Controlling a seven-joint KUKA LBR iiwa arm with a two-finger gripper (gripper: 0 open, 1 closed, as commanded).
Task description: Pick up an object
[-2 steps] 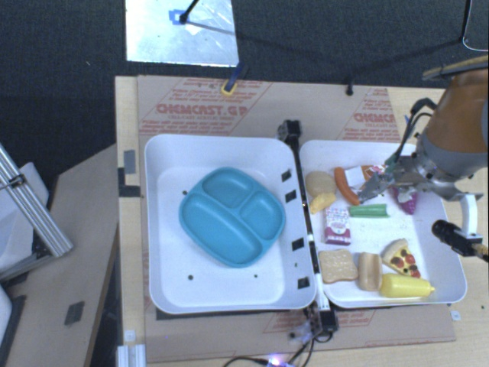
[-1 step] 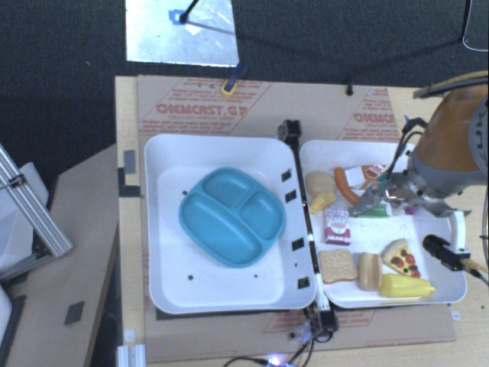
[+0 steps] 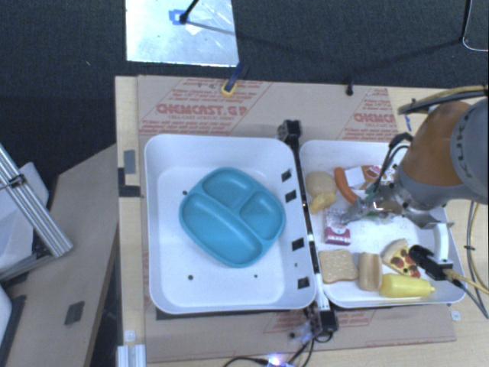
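My gripper (image 3: 365, 205) hangs low over the middle of the right bin (image 3: 439, 300), and the arm comes in from the right. It is just right of an orange sausage (image 3: 345, 186) and above a pink and white packet (image 3: 337, 232). A tan bun (image 3: 319, 181) and a small yellow piece (image 3: 322, 200) lie at the bin's left side. A red and white item (image 3: 361, 175) sits behind the gripper. Along the front lie a toast slice (image 3: 338, 266), a bread roll (image 3: 370, 271), a pizza slice (image 3: 398, 256) and a yellow fruit (image 3: 405, 286).
The left bin (image 3: 164, 281) holds a blue divided plate (image 3: 231, 215). A black-clipped divider (image 3: 299, 205) separates the two bins. Cardboard (image 3: 199, 105) lies under both bins, and a shiny sheet (image 3: 181, 21) lies on the dark floor behind.
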